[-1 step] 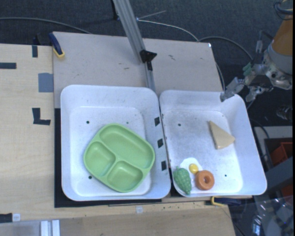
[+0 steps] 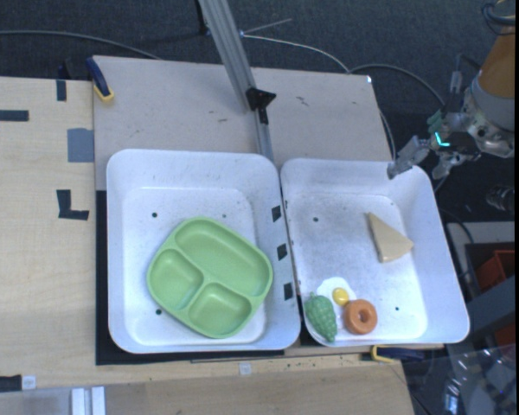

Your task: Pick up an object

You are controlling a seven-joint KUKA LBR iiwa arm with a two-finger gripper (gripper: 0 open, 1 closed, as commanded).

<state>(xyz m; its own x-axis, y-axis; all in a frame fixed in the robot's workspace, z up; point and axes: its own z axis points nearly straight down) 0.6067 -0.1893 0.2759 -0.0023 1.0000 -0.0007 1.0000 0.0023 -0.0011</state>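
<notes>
At the far left the wooden bench point(image 2: 35, 258) carries a few dark tape marks point(image 2: 69, 204), and a blue and yellow clamp point(image 2: 99, 79) sits at the corner of the paler board behind the bins. The left bin point(image 2: 121, 180) holds a green tray point(image 2: 209, 277) with three compartments, lying flat and turned at an angle, toward the bin's front. A slanted metal rail point(image 2: 229, 41) runs down from the top edge and ends at the seam between the two bins, with a black bracket point(image 2: 259, 98) on it. The right bin point(image 2: 432, 266) touches the left one along that seam. In it a tan wedge point(image 2: 387, 238) lies near the right wall, about halfway down. At the front of the bin sit three small things close together: a green knobbly piece point(image 2: 322, 317) at the left, a fried egg point(image 2: 334, 292) just behind it, and an orange ring point(image 2: 360, 316) at the right, the egg touching both as far as can be told. The tool point(image 2: 424, 158) hangs over the back right corner of the right bin, well apart from the wedge and the front cluster; its two dark fingers point(image 2: 404, 161) stand spread with nothing between them. The grey wrist and orange band point(image 2: 503, 63) rise beyond it at the right edge.
</notes>
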